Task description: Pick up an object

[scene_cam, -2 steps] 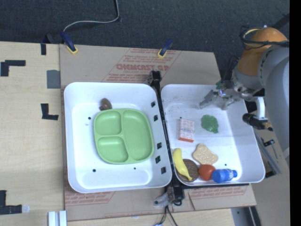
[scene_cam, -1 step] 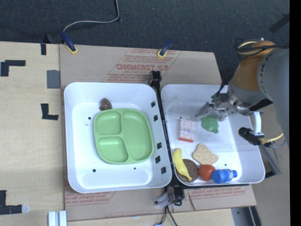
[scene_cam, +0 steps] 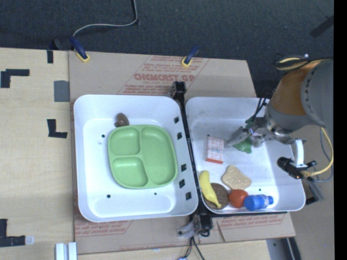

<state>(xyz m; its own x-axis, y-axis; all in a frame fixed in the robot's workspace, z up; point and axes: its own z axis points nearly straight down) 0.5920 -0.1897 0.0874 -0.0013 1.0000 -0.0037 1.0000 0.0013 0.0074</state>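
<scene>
Whether the jaws (scene_cam: 242, 140) are parted or clenched cannot be told; they sit low in the right bin (scene_cam: 217, 110) against a small green object (scene_cam: 245, 146). The arm (scene_cam: 295, 99) slants in from the right, orange band above the wrist.

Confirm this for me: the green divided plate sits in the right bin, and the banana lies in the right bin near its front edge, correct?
Not quite. The camera view shows the green divided plate in the left bin, not the right one. The rest holds: the banana lies in the right bin near its front edge.
</scene>
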